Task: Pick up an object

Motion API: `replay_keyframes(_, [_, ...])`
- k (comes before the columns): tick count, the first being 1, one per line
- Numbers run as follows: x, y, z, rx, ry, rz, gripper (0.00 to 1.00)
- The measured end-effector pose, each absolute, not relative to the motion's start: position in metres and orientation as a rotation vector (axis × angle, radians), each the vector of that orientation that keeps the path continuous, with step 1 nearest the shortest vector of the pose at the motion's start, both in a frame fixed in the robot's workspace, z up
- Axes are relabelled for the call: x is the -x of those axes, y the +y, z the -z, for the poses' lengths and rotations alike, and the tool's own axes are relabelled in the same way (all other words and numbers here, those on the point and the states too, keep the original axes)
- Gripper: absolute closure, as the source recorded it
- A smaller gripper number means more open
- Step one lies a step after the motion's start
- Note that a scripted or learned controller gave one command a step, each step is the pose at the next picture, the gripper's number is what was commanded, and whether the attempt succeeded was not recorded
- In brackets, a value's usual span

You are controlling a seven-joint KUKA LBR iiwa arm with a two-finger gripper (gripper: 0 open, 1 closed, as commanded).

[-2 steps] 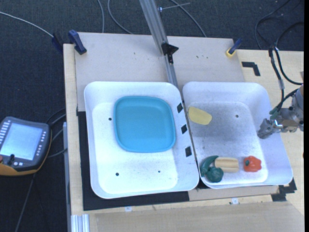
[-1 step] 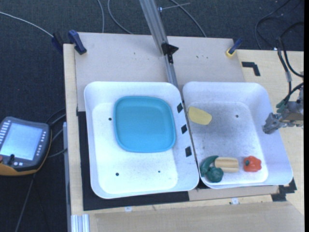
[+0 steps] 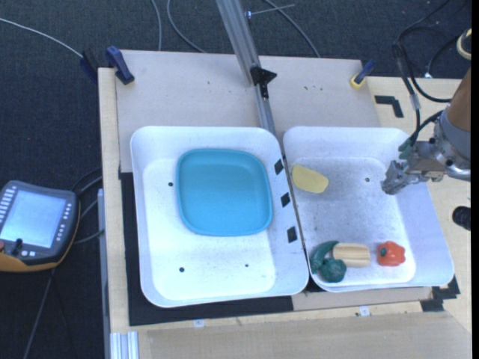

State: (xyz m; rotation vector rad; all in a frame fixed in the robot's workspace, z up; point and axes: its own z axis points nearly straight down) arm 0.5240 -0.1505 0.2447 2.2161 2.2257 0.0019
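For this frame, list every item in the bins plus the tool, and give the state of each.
Blue plate: flat in left bin, nothing on it.
Yellow piece: lying loose, right bin's upper left.
Green toy: lying at right bin's front edge, touching the tan block.
Tan block: lying on its side.
Red toy: lying apart, untouched.
Tool: over right bin, holding nothing visible.

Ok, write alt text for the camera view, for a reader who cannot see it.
A grey robot arm's gripper hangs over the right white bin, apart from the yellow piece, green toy, tan block and red toy lying in it. The left white bin holds a blue plate.
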Motion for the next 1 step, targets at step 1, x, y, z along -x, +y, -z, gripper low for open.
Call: replay_keyframes(1, [-0.5472, -0.0947, -0.2475, -2.215, 2.228, -0.003, 1.0])
